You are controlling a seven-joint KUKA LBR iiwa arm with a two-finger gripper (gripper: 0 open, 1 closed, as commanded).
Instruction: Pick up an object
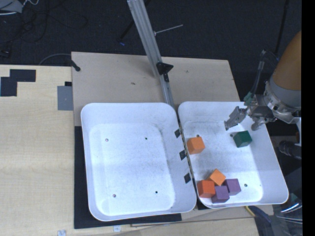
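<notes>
- Camera view from above: the gripper [244, 120] hangs over the upper right part of the right bin [275, 181], its two fingers spread apart with nothing between them.
- Just below it sits the green block [242, 139], alone on the white floor, close to the bin's right wall. That looks like the likeliest target.
- Other candidates: an orange cube [196, 145] near the divider side, and a tight cluster at the bottom, with a second orange cube [217, 177], a red-orange block [206, 188] and two purple blocks [226, 190] touching one another.
- Left bin [93, 127] has only bare floor on offer.
- To do this well, I'd say: centre the spread fingers squarely over the green block, one finger each side, before coming down.
- The block sits slightly rotated, so turning the wrist to meet its flat faces should give a firmer pinch than catching corners.
- Watch the right wall; a finger on that side has little room.
- Close only once the fingertips are low around the block, then lift straight up.
</notes>
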